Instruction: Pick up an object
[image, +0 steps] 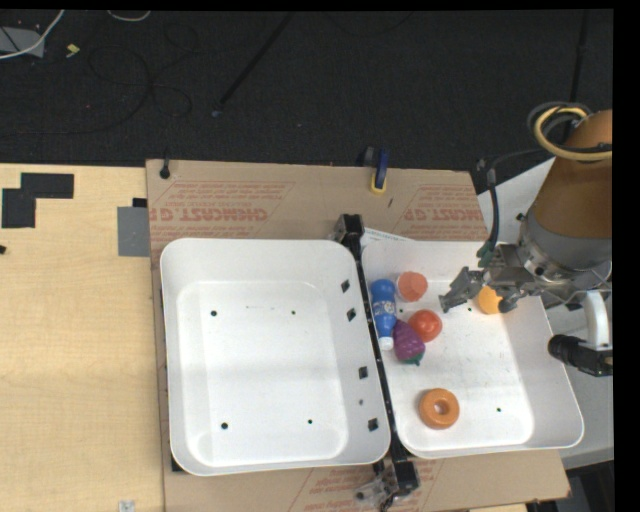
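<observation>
1. While the grey arm (575, 190) with its orange band reached in from the right, its tool (478, 290) hung low over the right bin (545, 400), dark metal fingers spread with a small yellow-orange object (489, 300) just beside them; whether they gripped it, I could not tell.
2. Near the divider lay a blue and white bottle-shaped toy (383, 308), smooth and glossy, lengthwise along the bin's left wall.
3. Just right of it sat a pale orange rounded piece (412, 286), and below that a red ball-like piece (427, 324) touching a purple lumpy one (408, 344).
4. Closer to the front rested an orange ring (439, 408), doughnut-shaped, well apart from the cluster.
5. Beside it all, the left bin (200, 300) was shallow white plastic with rounded corners and small dark dots on its floor.
6. Both bins sat on a brown cardboard sheet (280, 200) printed in red, laid over the pale wooden worktop (70, 350).
</observation>
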